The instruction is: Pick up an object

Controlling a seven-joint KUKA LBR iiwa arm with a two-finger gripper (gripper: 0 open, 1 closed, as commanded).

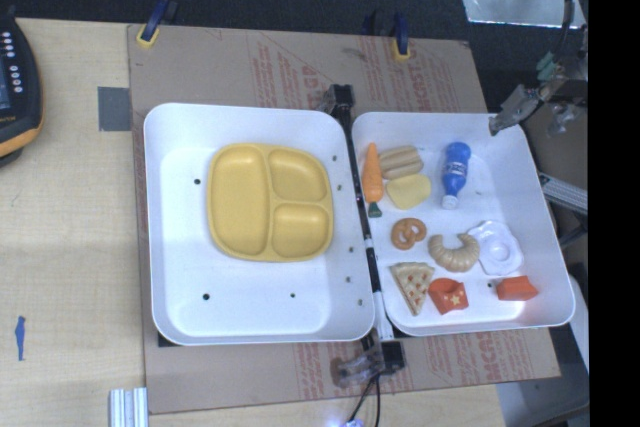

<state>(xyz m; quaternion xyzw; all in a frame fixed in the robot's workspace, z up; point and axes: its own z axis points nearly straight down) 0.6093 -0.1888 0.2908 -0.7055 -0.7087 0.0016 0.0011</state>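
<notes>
Two shallow white bins sit side by side on a sheet of cardboard (300, 65) laid over the desk (60, 245). The left bin (180, 300) holds a yellow divided plate (268, 203) with three compartments, lying flat near the bin's middle. The right bin (540, 215) holds a scatter of toy food and small items. Along its left side lies an orange carrot (372, 173), with a hot dog bun (400, 159) just beside it and a pale yellow piece (408, 190) nearer than the bun. A blue bottle (455, 171) lies toward the far middle. Nearer are a pretzel (407, 233), a croissant (455, 251) and a clear white cup (496, 247). Along the near edge are a pizza slice (411, 283), a red piece with a star (448, 296) and an orange-red block (516, 289). The tool (505, 115) shows at the far right corner of the right bin, above its rim; whether it is released or clenched cannot be told. It grasps nothing visible.
</notes>
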